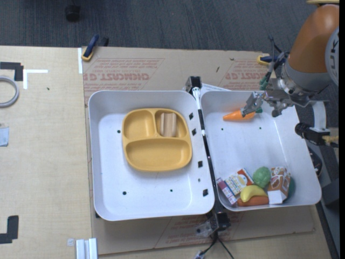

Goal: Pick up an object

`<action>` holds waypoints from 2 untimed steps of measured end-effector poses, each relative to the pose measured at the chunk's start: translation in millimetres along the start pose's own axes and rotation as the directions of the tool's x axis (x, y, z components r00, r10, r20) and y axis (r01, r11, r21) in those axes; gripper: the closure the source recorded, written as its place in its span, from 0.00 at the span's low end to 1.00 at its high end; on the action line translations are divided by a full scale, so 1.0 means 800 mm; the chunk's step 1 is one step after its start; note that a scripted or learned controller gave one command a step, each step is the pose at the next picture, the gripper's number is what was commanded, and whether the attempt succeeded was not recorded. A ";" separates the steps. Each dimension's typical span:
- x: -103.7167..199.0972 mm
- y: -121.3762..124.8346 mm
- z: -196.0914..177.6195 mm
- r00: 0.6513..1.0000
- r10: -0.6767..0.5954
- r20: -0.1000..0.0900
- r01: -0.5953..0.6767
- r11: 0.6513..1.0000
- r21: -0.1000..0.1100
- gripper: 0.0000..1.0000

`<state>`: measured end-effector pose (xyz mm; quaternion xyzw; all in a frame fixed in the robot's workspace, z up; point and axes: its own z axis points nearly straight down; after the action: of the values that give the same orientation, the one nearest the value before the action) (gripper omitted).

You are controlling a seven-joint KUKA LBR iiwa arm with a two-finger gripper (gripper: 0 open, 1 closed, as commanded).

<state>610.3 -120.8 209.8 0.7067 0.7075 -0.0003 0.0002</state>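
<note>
A: Starting at the left, we see the left shallow white plastic bin holding a yellow three-compartment plastic tray. A small tan wooden block stands in the tray's upper right compartment.

B: Moving right, past the black clips joining the two bins, we come to the right shallow white plastic bin. Near its far wall an orange toy carrot with a green top hangs at the tip of the two-finger gripper.

A: We judge the fingers clamped on the carrot's green end, with the orange body sticking out to the left. The carrot seems lifted just off the bin floor, though we can't be sure from this slant.

B: In the bin's near right corner sits a heap of toy groceries: a yellow banana, a green round piece, small printed boxes.

A: What could go wrong, in our view? The grip is on the very end, so the long body could swing or pivot down as the grey arm with its orange band rises.

B: And we think a thin leafy top gives little to pinch. A quick lift or a brush against the far wall could pull it free.
</note>
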 end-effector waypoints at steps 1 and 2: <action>-0.004 -0.118 0.111 0.998 -0.066 -0.001 0.066 0.998 0.001 0.00; 0.001 -0.161 0.143 0.896 -0.444 0.006 0.444 0.896 -0.009 0.00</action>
<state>481.4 -120.1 95.3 0.5268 0.8500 0.0023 0.0050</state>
